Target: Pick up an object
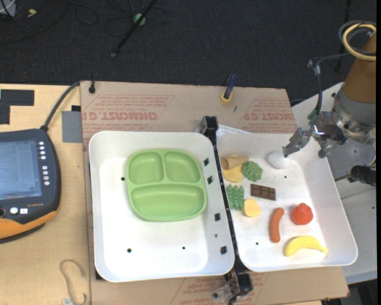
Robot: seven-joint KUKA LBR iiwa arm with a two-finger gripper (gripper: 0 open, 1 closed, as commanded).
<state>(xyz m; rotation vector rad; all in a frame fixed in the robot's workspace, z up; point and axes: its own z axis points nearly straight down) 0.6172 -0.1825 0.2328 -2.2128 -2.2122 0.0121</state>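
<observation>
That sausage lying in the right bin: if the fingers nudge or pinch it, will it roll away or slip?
The sausage looks like a smooth, rounded toy cylinder, so a sideways push would probably roll it toward the tomato or the banana. Its glossy skin may slip in a pinch along its length; gripping across the narrow middle seems safer. It appears rigid and probably light.

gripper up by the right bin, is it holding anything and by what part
Nothing is held. The gripper hangs open over the right bin's far edge, beside a white object.

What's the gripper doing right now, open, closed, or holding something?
Gripper: open, holding nothing, above the right bin's far edge.
</observation>
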